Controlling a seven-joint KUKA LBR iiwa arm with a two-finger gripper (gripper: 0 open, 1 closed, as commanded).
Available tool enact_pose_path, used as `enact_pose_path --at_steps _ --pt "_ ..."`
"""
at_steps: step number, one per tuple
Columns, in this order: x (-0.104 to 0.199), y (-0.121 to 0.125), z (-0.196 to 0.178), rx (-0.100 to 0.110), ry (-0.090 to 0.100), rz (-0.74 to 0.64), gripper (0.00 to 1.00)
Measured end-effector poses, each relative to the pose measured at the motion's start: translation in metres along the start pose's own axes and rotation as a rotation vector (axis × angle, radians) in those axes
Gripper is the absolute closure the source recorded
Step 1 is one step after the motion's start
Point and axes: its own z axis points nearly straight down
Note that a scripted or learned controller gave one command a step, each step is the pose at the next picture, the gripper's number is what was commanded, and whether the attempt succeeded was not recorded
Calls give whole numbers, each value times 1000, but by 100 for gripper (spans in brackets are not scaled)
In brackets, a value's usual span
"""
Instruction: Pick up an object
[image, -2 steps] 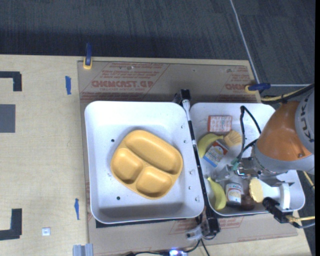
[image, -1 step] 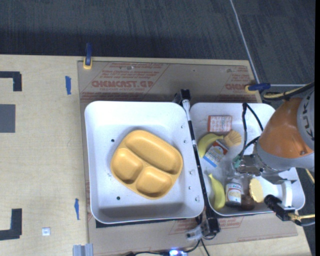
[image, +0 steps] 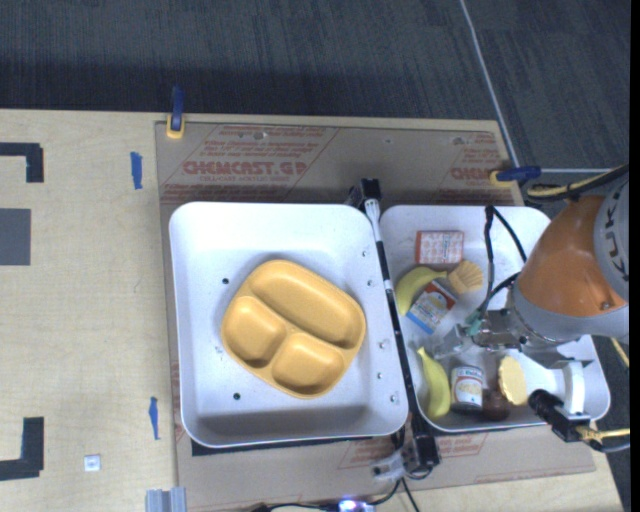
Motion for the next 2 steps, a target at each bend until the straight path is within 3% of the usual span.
enact_pose_path --at_steps 1,2 --pt "15 -9 10 4 0 1 0" --pt "15 -7 0 -2 -1 0 100"
